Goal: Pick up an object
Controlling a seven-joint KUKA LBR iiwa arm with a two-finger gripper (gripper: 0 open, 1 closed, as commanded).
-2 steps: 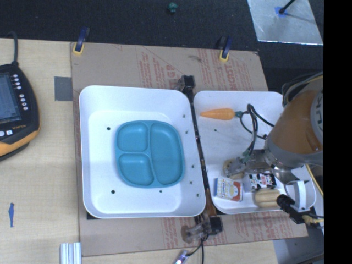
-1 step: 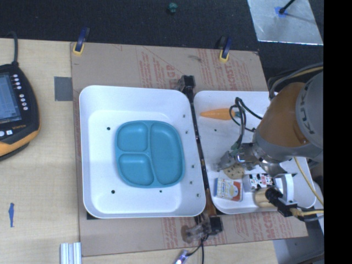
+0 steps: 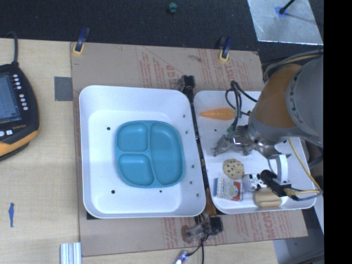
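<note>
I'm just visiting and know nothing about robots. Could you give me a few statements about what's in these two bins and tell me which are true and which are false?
1. A blue divided plate lies in the left bin. True.
2. The carrot lies in the left bin. False: it lies in the right bin, near its far end.
3. The cookie lies in the right bin. True.
4. The robot arm reaches over the left bin. False: it reaches over the right bin.
5. The blue plate has three compartments. True.
6. The small packet sits on the blue plate. False: it lies in the right bin, just in front of the cookie.
</note>
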